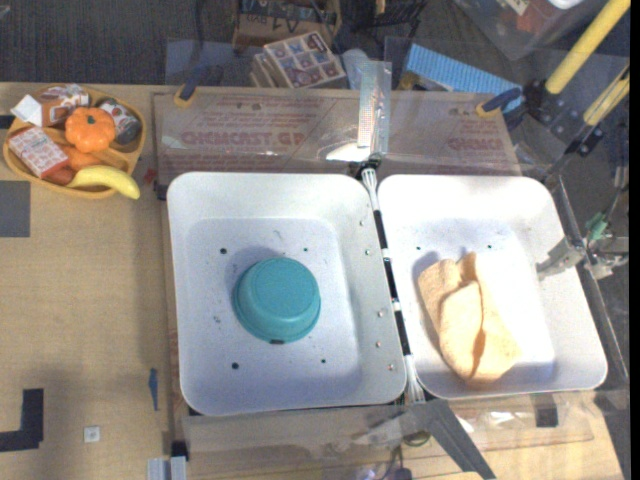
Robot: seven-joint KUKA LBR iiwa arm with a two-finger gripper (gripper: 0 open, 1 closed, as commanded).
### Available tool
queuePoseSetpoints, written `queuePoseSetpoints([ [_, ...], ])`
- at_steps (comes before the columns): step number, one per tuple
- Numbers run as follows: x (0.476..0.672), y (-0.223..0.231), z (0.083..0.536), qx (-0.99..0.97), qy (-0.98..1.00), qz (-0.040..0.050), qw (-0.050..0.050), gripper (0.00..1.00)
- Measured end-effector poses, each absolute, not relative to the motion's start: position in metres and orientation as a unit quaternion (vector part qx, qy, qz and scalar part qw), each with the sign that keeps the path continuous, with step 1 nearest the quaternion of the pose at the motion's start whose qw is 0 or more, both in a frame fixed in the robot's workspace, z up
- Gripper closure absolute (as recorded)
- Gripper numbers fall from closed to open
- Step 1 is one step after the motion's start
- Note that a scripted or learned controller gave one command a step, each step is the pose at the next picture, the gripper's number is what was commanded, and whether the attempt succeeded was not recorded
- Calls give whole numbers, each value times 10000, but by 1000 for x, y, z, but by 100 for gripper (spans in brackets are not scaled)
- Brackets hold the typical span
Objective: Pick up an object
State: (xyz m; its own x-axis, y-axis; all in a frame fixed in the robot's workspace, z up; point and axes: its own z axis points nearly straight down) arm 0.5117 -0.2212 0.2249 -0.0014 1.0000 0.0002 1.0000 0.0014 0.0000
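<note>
A teal bowl [278, 299] lies upside down a little left of the middle of the left white bin [200, 218]. In the right white bin [525, 213] lies a tan and orange soft object [468, 316], folded lengthwise, stretching from the bin's middle toward its front edge. Both objects rest on the bin floors, apart from the walls.
A yellow dish of toy food [75, 143], with an orange pumpkin and a banana, sits on the bench at the far left. A clear plastic panel [270, 138] runs behind the bins. A metal fixture [585, 253] stands at the right bin's right rim. Clutter lies beyond the bench.
</note>
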Motion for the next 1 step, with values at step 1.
queuePoseSetpoints([
  [1, 543, -176, 92, -6180, -7862, -26, -64, 0],
])
